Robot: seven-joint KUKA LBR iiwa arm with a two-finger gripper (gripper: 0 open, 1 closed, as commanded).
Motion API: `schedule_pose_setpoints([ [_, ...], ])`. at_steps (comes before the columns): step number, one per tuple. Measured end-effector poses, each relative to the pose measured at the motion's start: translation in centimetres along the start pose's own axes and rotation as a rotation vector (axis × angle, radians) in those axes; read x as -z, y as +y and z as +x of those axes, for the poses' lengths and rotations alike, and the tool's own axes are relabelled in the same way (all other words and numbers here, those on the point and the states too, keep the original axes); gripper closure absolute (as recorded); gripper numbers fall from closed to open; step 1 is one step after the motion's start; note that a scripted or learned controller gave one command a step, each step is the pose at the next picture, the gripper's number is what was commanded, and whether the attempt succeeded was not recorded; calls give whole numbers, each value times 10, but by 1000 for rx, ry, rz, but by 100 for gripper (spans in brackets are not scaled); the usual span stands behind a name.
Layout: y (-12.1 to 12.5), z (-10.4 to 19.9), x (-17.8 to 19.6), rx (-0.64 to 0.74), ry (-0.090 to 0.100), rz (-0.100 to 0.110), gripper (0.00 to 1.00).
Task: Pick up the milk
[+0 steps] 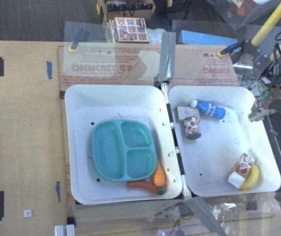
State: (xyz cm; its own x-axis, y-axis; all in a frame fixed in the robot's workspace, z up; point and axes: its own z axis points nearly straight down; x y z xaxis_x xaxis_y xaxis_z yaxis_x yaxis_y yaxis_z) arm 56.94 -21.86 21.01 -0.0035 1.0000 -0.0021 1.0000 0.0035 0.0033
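Well apart from gripper [256, 114], milk [240, 169].

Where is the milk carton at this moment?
The milk carton lies in the right bin, near its front right corner, touching the banana. The blue bottle and the small can are apart, toward the back.

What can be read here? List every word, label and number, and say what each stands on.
"CHEMCAST": red print, flipped, on the left sheet behind the bins; blurred, so a best reading.
Right sheet: similar red print, too blurred to read.
Milk carton, can, blue bottle: labels too small to read.
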Motion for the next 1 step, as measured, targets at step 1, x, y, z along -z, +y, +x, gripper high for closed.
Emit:
schedule_pose_setpoints([
  [1,-21,16,-12,-31,2,5,100],
])
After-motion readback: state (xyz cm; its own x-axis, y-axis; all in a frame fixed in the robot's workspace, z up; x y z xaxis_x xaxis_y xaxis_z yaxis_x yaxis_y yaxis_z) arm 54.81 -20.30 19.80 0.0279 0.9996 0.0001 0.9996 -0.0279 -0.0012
